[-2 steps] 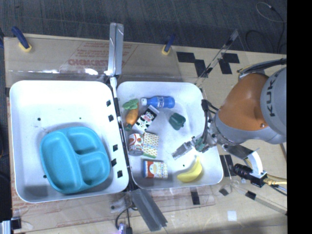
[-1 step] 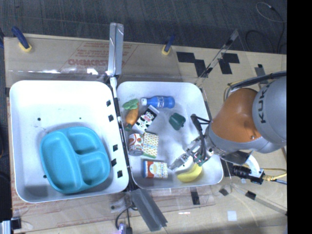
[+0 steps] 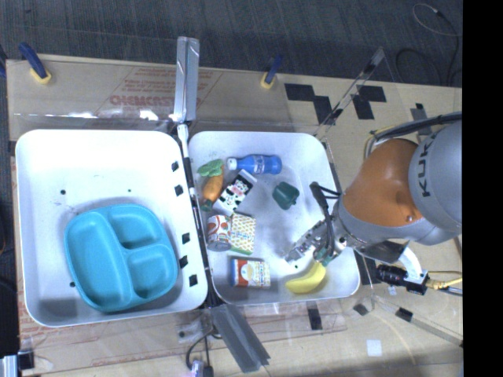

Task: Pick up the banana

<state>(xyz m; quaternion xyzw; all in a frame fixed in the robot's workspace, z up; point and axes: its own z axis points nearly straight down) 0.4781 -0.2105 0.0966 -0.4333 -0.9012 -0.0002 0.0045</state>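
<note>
So, quick status as we read it, left to right:

Left bin point(image 3: 31, 210): we've got a blue divided tray point(image 3: 119, 255) sitting toward the bin's front left; it's not part of the job.

Right bin point(image 3: 267, 141), left wall: a pile of bits runs along it, with a carrot-looking thing point(image 3: 212, 187), a black-and-white item point(image 3: 235, 192) beside it, and a patterned packet point(image 3: 241, 232) further toward the front.

Right bin, back edge: a blue bottle point(image 3: 255, 165) lies on its side just off the back wall.

Right bin, middle: a small dark green block point(image 3: 285, 195) sits on its own.

Right bin, front edge: a small carton point(image 3: 250, 272) with an orange label sits there, well left of the target.

Banana point(image 3: 307, 280): it's lying flat on the bin floor near the front right corner, so we'd say it's not picked up yet.

Gripper point(image 3: 313, 246): it's down in the bin just behind the banana, looking very close or maybe touching, but nothing yellow sits between the fingers. We honestly can't tell how far apart the jaws are from this angle.

Progress: we'd call the approach pretty much done. Closing on the banana and lifting it clear is all still to do.
</note>
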